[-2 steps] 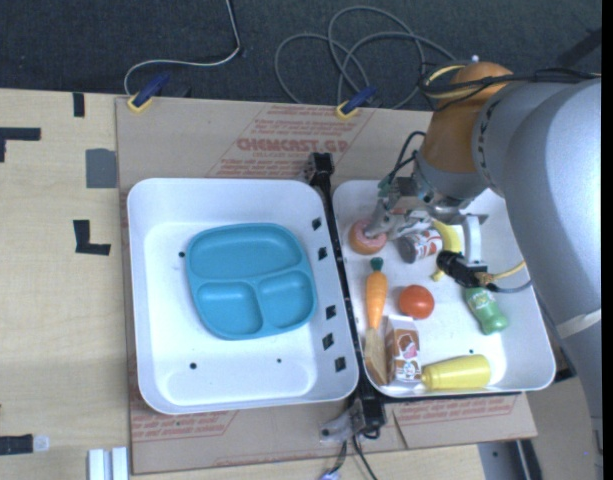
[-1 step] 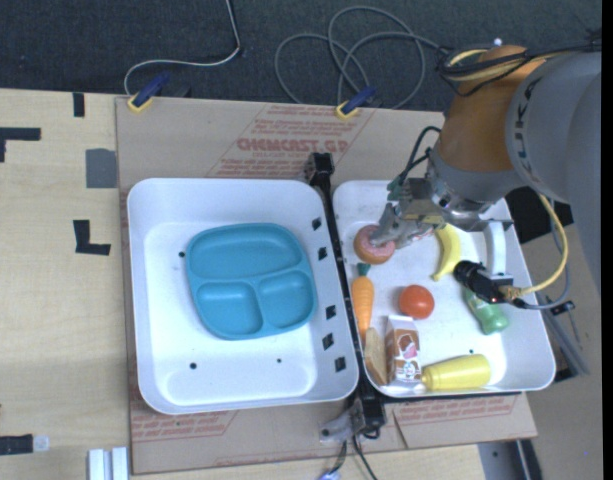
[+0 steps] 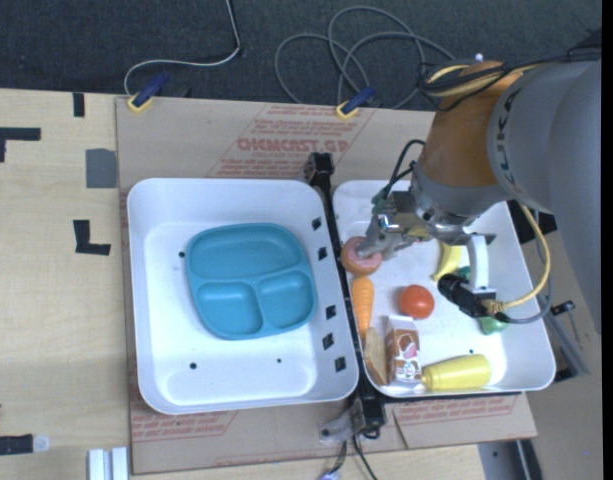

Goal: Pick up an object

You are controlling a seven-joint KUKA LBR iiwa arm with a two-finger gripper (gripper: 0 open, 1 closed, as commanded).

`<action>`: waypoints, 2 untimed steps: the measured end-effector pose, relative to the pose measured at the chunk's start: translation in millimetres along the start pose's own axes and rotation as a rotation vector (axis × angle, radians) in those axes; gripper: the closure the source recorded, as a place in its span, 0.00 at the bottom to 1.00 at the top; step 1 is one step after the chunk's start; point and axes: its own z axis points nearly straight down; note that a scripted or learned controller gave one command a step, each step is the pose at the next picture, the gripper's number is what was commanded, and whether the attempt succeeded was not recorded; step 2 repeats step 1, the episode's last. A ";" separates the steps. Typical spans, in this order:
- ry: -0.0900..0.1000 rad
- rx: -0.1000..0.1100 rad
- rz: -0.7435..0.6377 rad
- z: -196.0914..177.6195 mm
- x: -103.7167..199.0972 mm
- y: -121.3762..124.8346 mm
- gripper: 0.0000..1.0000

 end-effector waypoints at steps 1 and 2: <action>0.000 -0.001 -0.001 -0.2 38.2 -26.4 1.00; 0.000 -0.001 -0.001 -0.2 38.2 -26.4 1.00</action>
